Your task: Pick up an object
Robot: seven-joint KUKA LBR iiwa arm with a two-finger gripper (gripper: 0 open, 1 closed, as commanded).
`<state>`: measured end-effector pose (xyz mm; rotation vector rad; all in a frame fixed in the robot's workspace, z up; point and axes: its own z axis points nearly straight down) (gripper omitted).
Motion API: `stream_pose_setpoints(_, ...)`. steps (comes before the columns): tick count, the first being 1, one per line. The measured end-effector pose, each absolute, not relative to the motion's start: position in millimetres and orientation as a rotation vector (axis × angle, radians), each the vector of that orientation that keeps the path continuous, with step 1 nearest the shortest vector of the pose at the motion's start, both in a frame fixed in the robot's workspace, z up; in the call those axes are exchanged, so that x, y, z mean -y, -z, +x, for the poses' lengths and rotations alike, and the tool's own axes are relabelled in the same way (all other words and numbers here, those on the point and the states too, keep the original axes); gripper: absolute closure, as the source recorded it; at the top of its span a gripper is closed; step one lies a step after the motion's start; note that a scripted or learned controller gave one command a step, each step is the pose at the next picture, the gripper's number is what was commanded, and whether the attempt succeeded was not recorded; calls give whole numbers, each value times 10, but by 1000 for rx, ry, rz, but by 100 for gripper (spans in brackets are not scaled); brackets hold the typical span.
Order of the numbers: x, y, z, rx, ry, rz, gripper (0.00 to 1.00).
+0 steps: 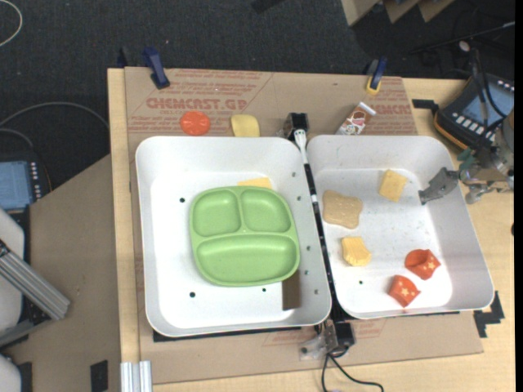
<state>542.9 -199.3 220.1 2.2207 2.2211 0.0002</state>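
Two shallow white bins are seen side by side on the surface [163, 88]. The left bin [155, 219] carries a green divided plate [243, 237], with a pale yellow piece [255, 183] showing just behind its far rim. The right bin [458, 243] carries the loose things from which one is to be picked: a yellow block [393, 184] near the far side, a tan bread-shaped piece [341, 210] toward the bin's left wall, a smaller yellow chunk [355, 251] just in front of it, and two red pieces [422, 263] [404, 290] close together near the front right. The gripper [437, 186] is seen at the right bin's right wall, near its far corner, reaching in from the view's right edge; whether its jaws are open or closed cannot be told, and nothing is seen between them. The relation on which the coming move is judged to turn is this: the yellow block lies nearest, just to the view's left of the gripper and apart from it, with clear bin floor around it. Its long axis appears to run roughly from near to far, slightly tilted. The red pieces lie well toward the front, and the bread-shaped piece farther left. Outside the bins, an orange round thing [194, 123] and a yellow one [244, 126] rest on the surface behind the left bin.
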Motion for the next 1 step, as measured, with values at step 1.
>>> stream_pose_setpoints(1,2253,-1170,4735,-2223,10,2237,0)
